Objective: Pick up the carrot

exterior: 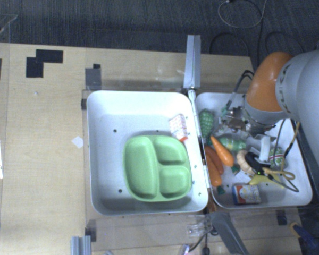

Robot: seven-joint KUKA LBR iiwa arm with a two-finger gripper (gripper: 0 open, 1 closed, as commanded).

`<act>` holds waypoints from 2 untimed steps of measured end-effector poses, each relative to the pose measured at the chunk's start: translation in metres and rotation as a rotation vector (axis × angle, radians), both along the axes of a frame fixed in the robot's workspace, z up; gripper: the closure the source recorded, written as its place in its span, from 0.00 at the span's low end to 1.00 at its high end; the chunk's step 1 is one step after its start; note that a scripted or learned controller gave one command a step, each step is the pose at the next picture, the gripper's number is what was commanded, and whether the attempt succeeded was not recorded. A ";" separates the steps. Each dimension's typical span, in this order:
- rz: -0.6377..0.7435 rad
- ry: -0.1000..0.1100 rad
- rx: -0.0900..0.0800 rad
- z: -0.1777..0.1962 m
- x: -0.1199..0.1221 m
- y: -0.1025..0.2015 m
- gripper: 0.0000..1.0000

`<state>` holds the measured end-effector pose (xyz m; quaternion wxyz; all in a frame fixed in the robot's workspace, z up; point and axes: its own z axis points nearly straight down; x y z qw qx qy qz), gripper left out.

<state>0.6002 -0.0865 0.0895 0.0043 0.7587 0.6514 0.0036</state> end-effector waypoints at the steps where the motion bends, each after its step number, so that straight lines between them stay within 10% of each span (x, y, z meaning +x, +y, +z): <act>1: 0.335 -0.003 -0.003 0.001 -0.039 0.004 0.00; 2: 0.499 -0.009 -0.008 0.001 -0.107 -0.007 0.00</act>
